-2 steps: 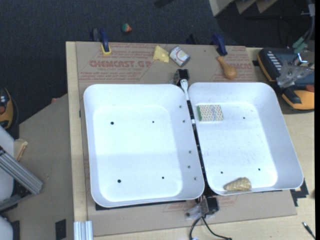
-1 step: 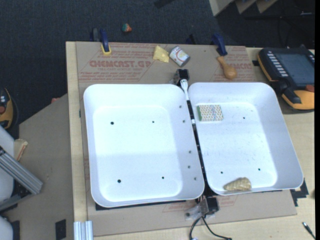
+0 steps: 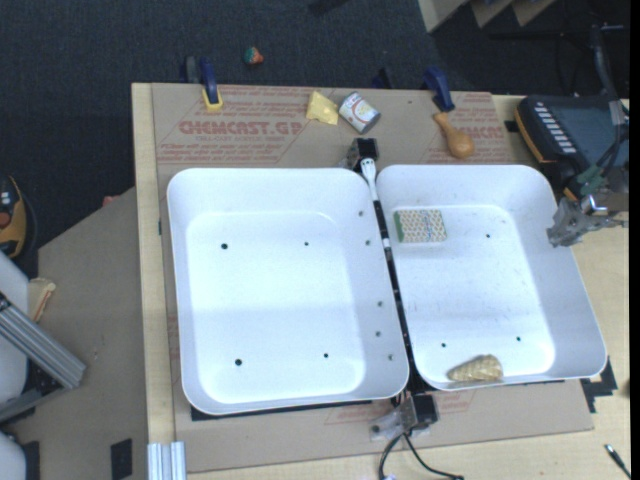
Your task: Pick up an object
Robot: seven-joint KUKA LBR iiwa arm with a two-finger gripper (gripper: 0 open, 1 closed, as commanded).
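Note:
The right bin (image 3: 560, 298) holds a small rectangular pad with a dotted pattern and a green edge (image 3: 420, 226) near its back left. A tan, lumpy object (image 3: 474, 370) lies by the bin's front rim. My gripper (image 3: 568, 228) hangs at the right rim of this bin, over its back right edge, well apart from both objects. I see nothing in it.
The left bin (image 3: 200, 268) sits beside the right one. Behind the bins on the bench lie a yellow wedge (image 3: 322, 109), a small white box (image 3: 359, 112) and an orange-brown wooden piece (image 3: 455, 136). Blue clamps (image 3: 209, 80) (image 3: 436, 88) grip the back edge. A black device (image 3: 553, 128) lies at the back right.

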